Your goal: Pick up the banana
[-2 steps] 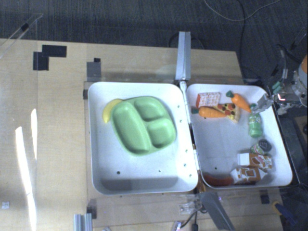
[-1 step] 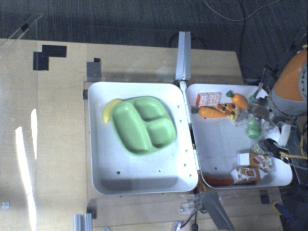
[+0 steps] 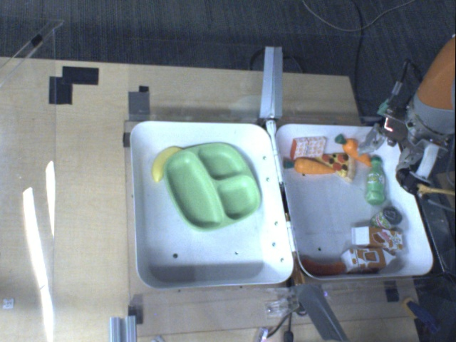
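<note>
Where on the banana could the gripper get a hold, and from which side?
Probably the banana's exposed curved end at the upper left of the green tray, coming from above on the left. The tray overlaps the rest of it, so the right side is blocked. The gripper sits at the right bin's far edge.

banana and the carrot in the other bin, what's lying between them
In the camera view, the green divided plate lies between the banana and the carrot, then the bins' adjoining rims. The plate partly covers the banana.
</note>
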### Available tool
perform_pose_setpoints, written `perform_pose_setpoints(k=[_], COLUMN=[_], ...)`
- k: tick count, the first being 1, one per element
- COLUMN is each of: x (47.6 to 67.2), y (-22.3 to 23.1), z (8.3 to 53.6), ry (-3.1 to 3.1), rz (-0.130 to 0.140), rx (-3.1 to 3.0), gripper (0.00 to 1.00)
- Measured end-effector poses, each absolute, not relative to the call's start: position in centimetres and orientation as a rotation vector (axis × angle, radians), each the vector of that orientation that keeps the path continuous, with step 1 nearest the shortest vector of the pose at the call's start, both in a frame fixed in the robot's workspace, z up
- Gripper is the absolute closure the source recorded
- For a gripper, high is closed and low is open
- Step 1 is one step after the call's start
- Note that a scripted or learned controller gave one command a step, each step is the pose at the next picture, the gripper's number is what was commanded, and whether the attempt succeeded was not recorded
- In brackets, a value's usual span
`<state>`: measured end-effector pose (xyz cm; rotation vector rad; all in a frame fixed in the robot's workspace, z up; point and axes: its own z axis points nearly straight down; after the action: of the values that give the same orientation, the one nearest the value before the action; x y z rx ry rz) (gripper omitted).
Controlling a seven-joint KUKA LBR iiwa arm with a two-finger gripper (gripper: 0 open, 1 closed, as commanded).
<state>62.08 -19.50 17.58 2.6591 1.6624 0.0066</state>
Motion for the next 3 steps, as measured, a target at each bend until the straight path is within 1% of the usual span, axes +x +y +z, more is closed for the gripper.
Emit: perform_pose_setpoints(k=[1,2,3], x=[62.3,62.3,60.7], y=[-19.4,-19.3,-14.5], z=[18.7,18.7,8.7], ry=[1.673,1.675,1.241], rz=[0.01,0.01,0.009], rx=[2.646,2.646,2.883], gripper=[1.0,0.0,0.0])
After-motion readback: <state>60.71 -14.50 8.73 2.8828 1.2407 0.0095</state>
